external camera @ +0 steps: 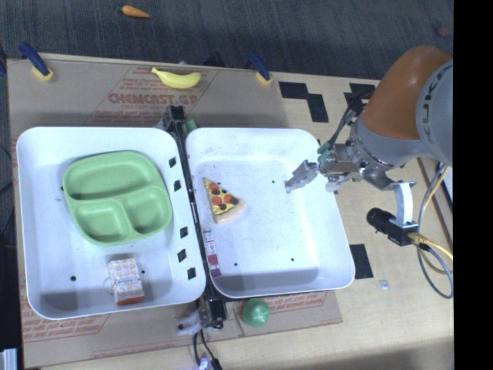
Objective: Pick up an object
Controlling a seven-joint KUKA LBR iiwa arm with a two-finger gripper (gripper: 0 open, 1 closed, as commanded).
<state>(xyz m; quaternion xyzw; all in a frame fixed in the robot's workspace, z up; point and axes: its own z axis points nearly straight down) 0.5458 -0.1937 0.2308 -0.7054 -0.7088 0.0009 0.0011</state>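
White bins (323,264), two: one pizza slice (222,200) right, one green tray (117,196) left; jaws' state unclear.

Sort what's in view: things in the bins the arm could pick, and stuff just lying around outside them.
In the bins: pizza slice, green tray, small packet, with the gripper over the right bin.

Lying about: banana, green ball, orange bit, blue clamps.
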